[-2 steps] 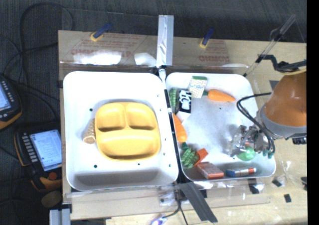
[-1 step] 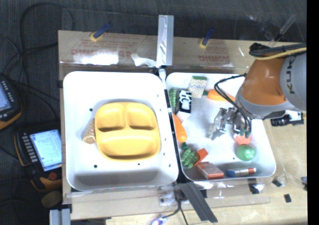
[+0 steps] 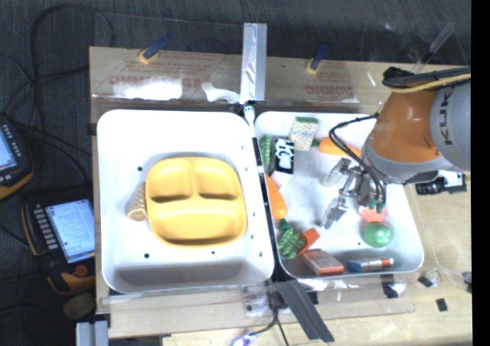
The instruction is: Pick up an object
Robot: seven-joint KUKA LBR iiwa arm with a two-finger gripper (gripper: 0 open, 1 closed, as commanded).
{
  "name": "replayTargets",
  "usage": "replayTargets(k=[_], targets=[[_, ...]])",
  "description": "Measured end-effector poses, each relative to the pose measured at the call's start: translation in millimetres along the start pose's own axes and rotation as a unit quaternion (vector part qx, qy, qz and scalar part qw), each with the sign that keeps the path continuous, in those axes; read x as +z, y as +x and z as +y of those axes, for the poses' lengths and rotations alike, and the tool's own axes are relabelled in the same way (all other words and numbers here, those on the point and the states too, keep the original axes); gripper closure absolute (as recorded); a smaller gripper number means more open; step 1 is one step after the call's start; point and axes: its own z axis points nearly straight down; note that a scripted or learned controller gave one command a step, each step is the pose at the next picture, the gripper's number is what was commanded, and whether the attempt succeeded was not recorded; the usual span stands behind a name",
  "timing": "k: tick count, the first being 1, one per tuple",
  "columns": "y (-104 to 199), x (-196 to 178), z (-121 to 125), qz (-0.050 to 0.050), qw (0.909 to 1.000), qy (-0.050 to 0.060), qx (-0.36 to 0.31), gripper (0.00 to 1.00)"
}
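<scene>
My gripper (image 3: pixel 338 197) hangs low over the middle of the right bin (image 3: pixel 409 249), its fingers open with only bare bin floor between them. Just right of it lie a green ball (image 3: pixel 377 236) and a small pink-red piece (image 3: pixel 374 216). An orange carrot-like piece (image 3: pixel 276 199) lies against the bin's left wall. A green leafy toy (image 3: pixel 290 243) and a red-orange block (image 3: pixel 322 262) sit at the front, next to a blue and red marker (image 3: pixel 370 264).
At the back of the right bin are a black and white box (image 3: pixel 285 155), a green can (image 3: pixel 266 148), a checkered packet (image 3: pixel 304 133) and an orange item (image 3: pixel 335 147). The left bin (image 3: pixel 115 260) holds a yellow divided plate (image 3: pixel 196 197) and a tan cone (image 3: pixel 138 203).
</scene>
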Motion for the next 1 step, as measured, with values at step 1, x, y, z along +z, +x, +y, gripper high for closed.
replayTargets(k=[1], targets=[[46.0,-2.4,-69.2,-0.003,0.9996,0.001,-0.027,0.0]])
